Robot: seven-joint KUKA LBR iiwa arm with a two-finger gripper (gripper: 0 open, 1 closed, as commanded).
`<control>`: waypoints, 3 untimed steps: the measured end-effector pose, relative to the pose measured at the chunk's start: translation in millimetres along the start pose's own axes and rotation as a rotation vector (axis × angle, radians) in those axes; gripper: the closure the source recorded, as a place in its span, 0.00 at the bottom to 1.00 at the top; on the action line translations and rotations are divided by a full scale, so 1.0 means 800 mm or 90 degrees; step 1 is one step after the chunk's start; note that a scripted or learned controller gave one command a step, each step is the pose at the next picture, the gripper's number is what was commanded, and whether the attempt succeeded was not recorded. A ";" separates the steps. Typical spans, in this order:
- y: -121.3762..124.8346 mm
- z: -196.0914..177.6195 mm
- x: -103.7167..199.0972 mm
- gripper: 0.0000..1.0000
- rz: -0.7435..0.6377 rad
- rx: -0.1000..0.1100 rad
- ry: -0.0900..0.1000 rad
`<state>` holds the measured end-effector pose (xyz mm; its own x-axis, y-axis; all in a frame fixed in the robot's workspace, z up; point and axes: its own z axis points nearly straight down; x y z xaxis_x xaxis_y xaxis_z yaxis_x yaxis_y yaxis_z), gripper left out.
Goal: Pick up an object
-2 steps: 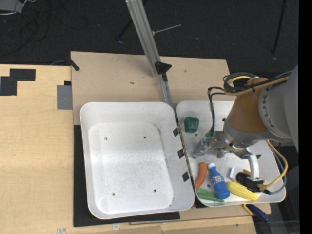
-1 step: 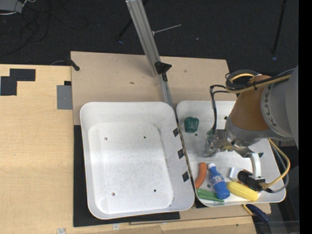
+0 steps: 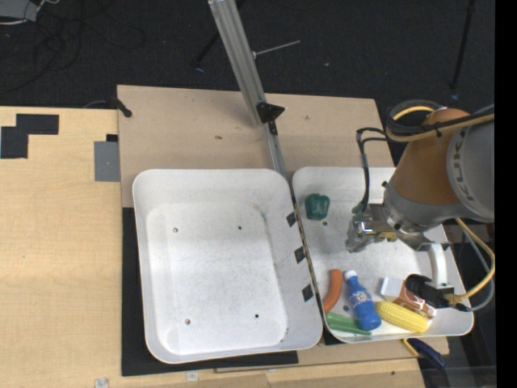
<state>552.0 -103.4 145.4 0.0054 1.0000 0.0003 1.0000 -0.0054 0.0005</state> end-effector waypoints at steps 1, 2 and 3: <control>0.002 -0.054 -0.006 1.00 -0.004 -0.001 0.000; 0.003 -0.088 -0.007 1.00 -0.003 0.000 0.000; 0.002 -0.104 0.062 1.00 -0.006 0.001 0.002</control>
